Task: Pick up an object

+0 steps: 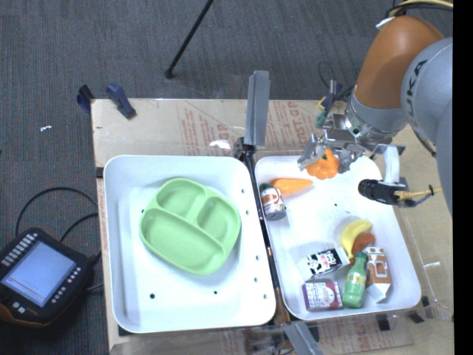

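While the grey arm with the orange band reaches in from the right, its claw (pixel 323 156) sits over the back edge of the right white bin (pixel 411 268), fingers pinching a small orange pepper-shaped toy (pixel 324 166) that looks lifted clear of the bin floor

Count, right bin: 1 orange plastic carrot (pixel 291 186) lying flat just left of the claw, 1 small red-and-silver can (pixel 273 203) touching the carrot's blunt end near the divider, 1 yellow plastic banana (pixel 354 233), 1 reddish-brown piece (pixel 363 242) tucked against the banana (can't tell what it is), 1 black-and-white cow-print carton (pixel 324 262), 1 green plastic bottle (pixel 355 281), 1 orange-and-white carton (pixel 378 268) just right of the bottle, 1 pink-red packet (pixel 321 295) at the front edge

Left white bin (pixel 118 265): 1 light green three-compartment plastic plate (pixel 191 225), tilted a bit

2 bins total, side by side on the desk (pixel 177 124)

Off the desk: 1 handheld pendant with screen (pixel 41 276) on the carpet, lower left
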`<state>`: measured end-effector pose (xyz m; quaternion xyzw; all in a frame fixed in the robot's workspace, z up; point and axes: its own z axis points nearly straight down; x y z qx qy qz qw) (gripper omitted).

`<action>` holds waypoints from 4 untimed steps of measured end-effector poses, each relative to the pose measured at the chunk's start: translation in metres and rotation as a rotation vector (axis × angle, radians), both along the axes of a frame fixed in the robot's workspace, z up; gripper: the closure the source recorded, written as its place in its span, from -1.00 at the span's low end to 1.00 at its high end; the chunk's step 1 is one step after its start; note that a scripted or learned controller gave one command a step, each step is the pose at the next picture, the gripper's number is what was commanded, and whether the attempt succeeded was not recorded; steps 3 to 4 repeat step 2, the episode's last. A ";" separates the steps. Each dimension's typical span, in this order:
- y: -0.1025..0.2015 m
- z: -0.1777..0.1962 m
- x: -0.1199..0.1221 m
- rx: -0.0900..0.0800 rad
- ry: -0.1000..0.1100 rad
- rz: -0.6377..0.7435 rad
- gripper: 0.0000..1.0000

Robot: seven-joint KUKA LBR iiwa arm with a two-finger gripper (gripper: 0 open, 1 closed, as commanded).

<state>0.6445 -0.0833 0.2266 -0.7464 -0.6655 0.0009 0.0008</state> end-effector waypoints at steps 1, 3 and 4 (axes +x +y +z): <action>0.025 0.150 -0.005 -0.001 0.001 -0.187 1.00; 0.033 -0.026 -0.027 0.000 0.002 -0.015 1.00; 0.033 -0.026 -0.027 0.000 0.002 -0.015 1.00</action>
